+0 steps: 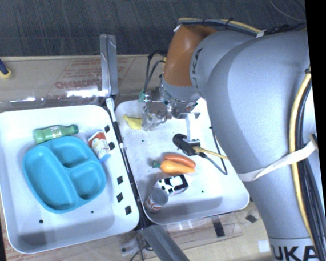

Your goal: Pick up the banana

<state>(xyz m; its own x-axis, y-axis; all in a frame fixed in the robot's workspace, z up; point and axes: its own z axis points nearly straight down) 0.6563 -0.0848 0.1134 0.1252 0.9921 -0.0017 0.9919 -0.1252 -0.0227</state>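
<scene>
Camera view: banana is small, yellow and curved, lying at the far left corner of the right bin. My fingers hang just beside it, on its right, tips near its end. Spread of the fingers: cannot tell, blurred against the bin floor.

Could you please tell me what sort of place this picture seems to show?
Probably a robotics lab's grasping test bench: a KUKA arm reaches over two white bins, which hold toy-like items such as a banana and a blue divided plate.
</scene>
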